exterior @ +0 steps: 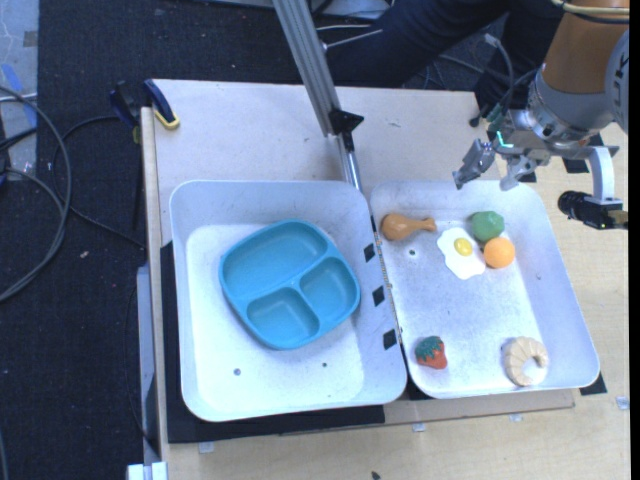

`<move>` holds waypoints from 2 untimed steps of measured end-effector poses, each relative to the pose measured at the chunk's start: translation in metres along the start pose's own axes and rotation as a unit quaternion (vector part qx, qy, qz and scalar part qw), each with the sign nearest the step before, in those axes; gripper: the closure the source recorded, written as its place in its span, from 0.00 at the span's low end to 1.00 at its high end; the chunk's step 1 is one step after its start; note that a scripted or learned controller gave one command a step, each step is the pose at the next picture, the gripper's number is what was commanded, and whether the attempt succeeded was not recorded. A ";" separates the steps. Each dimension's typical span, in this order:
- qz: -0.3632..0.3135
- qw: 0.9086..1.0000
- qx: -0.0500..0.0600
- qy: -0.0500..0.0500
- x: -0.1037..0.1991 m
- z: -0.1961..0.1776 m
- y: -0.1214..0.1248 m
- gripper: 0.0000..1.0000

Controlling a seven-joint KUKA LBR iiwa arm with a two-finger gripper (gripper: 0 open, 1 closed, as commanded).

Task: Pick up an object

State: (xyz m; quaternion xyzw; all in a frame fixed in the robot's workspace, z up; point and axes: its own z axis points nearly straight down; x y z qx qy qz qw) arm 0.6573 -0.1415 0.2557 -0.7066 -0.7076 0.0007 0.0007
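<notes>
Six toys below the pincer [492, 168], spread apart for easy grabbing; green ball [487, 224] nearest. Pincer spread wide, holding nothing, hovering above bin rim [440, 187].

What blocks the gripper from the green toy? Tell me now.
Nothing visible does. The gripper hangs above the right bin's far edge; the green toy lies just below it, touching the orange ball and fried egg.

Both bins [200, 268] look like matt white plastic, smooth w/ a few dark specks. Blue divided tray [290, 283]: smooth plastic, slight sheen. Counter [250, 133] pale, matt, wood-like board. Slanted pole [310, 53] is ribbed bare metal, dull shine. Pincer [497, 165] metal, grey, semi-gloss. Orange ball [499, 254] smooth, looks plastic.
</notes>
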 end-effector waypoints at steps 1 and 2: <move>0.000 1.000 -0.001 0.000 0.000 -0.001 0.001 0.00; 0.001 1.000 0.000 0.000 -0.002 0.041 -0.001 0.00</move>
